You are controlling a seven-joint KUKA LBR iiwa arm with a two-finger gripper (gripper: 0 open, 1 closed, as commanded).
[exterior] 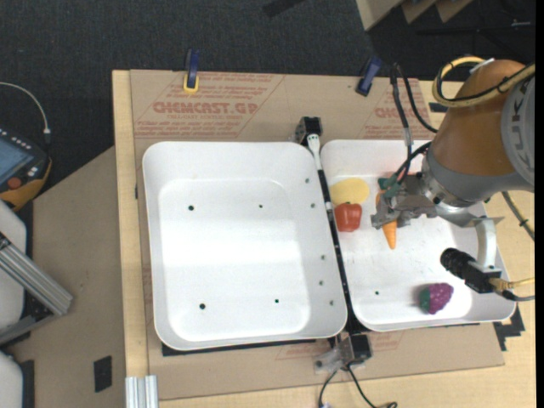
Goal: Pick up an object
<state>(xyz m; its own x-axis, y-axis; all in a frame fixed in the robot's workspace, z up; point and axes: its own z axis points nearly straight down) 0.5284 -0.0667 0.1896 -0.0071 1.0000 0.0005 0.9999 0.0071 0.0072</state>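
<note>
Mostly, open room is found on the left: the left bin offers a broad white floor marked by four small dark dots. Its right rim is pressed against the right bin along a dark seam. Both bins are set on a cardboard sheet, whose far edge is held by two blue clamps.

In the right bin, a yellow lemon-like toy and a red toy fruit just below it are crowded against the left wall. A purple grape cluster lies near the front rim, well apart from them. An orange toy carrot lies mid-bin, tip toward the front rim, its top right at the gripper, which hangs over it.

Whether the claw is spread or pinching the carrot cannot be told. A small red thing behind the gripper is partly hidden. The arm is cut off at the right edge.
</note>
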